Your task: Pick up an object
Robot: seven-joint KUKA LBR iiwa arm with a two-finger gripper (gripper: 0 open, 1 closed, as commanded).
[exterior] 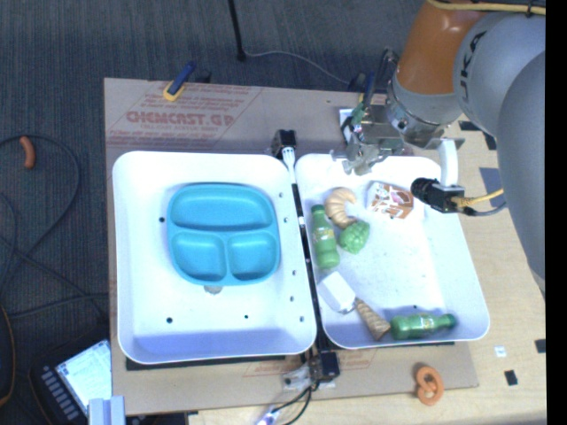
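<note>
camera view: gripper [361, 160] hovers over the right bin's [461, 264] far edge, approach step; next, descend onto the croissant [340, 204].

**Right bin crowded at its left and front, open at its centre-right**

In the right bin [461, 264], a croissant [339, 204], green bottle [324, 243] and green leafy piece [354, 236] cluster near the divider. A white block [336, 290], cone [372, 319] and second green bottle [423, 325] line the front. The centre-right floor lies bare. The left bin [142, 308] has a blue tray [223, 232] mid-floor, with free margins around.
</note>
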